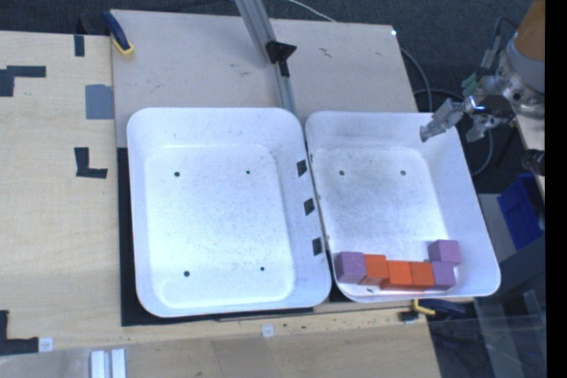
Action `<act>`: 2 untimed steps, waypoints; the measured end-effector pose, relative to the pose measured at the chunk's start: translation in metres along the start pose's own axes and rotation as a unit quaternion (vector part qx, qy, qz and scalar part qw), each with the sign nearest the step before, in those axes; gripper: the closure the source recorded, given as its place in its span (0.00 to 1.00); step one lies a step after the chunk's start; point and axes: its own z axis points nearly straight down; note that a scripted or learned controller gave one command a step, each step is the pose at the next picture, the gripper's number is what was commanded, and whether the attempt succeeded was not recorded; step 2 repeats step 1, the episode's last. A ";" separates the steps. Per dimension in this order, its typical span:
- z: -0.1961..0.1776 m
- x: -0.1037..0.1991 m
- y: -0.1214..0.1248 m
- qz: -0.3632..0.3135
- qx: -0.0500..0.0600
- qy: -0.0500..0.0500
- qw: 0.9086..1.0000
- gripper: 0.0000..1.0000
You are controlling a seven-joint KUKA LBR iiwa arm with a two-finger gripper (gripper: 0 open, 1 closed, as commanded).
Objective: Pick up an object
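A row of purple and orange blocks (399, 269) lies lengthwise along the right bin's (461, 181) near wall, while the claw (456, 118) hangs spread and unladen over its far rim.

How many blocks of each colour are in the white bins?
Purple blocks: 3, one at the left end of the row, one at the right end, one just behind that
Orange blocks: 3, side by side in the middle, from to, though the seams between them are hard to make out
Total: 6, all along the near edge of the right bin
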 end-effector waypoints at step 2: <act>-0.010 0.001 0.001 -0.001 0.000 0.000 1.000 1.00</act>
